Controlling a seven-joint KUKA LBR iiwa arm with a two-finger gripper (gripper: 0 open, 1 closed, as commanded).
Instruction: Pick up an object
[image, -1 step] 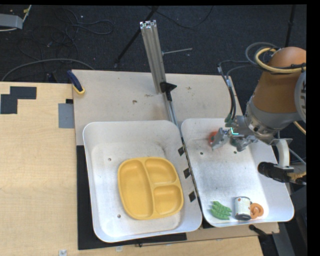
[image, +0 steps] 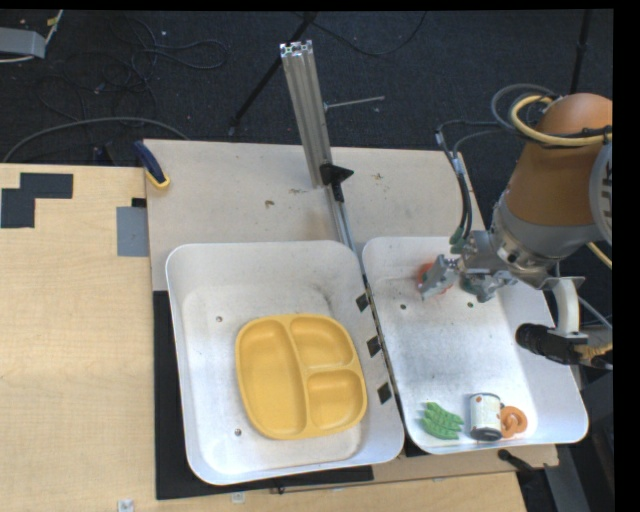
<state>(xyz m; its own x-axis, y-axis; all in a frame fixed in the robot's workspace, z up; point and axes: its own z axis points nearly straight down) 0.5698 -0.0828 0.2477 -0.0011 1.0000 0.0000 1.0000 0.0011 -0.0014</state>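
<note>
**Over the right bin's far end, the gripper closes on a small red thing**

Over the far end of the right bin (image: 560, 395), the gripper (image: 447, 274) hangs low, reaching in from the right under the arm's orange band (image: 570, 118). A small red object (image: 427, 268) sits at its tip, near the bin's far-left corner. Whether that object lies between the fingers or just beside them cannot be told, and whether the fingers stand apart or together cannot be told either.

If the red object is the target, the step would go best with the tool centred straight over it, so that one finger passes on each side, and lowered until the tips are almost at the bin floor before closing. The bin's wall is close by on the far side, so the approach should keep off it. A slow, straight lift would then show whether the grasp has taken.

Other candidates lie well apart at the near end of the same bin: a green toy (image: 441, 420), a small tin can (image: 485, 416) on its side just beside it, and an orange piece (image: 513, 421) touching the can. The left bin (image: 200, 300) holds a yellow divided plate (image: 299, 376).

Much is hard to read. The red object is mostly masked by the tool, so its shape and kind stay unknown. The arm's body covers part of the bin's right side, and the orange piece is half hidden by the can.
</note>
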